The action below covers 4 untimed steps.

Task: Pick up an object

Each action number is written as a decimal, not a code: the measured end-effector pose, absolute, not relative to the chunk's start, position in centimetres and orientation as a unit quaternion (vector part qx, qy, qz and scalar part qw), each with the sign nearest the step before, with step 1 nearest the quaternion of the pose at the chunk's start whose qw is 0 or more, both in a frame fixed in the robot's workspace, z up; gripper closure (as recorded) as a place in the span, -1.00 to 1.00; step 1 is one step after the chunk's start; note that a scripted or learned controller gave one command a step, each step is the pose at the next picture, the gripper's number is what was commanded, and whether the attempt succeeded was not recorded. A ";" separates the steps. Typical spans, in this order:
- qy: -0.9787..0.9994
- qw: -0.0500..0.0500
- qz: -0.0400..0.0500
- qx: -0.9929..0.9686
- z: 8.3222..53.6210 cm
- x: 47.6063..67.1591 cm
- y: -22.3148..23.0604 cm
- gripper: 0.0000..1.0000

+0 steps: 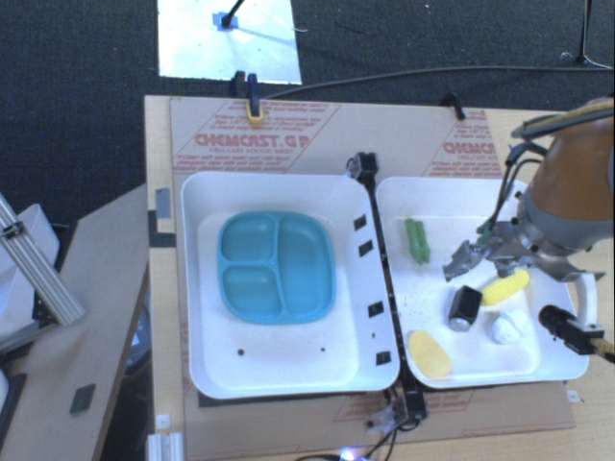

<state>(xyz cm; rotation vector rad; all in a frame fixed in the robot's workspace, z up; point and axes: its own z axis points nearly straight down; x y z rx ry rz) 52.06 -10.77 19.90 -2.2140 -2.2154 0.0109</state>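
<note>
Though set side by side on 1 bench [288, 128], 2 white bins, unequally filled. Left bin [207, 353]: 1 teal divided plate [277, 265]. Over right bin [452, 195], grey-and-orange arm [577, 176], gripper [463, 260] low, open or closed impossible to tell. Just below it, black can [464, 307] beside yellow piece [505, 287]. Nearby: pale yellow oval [430, 353], green stick [418, 240], white lump [504, 329].
</note>
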 end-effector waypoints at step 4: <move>-0.707 -0.001 -0.001 -0.707 8.5 52.6 -11.6 -1.00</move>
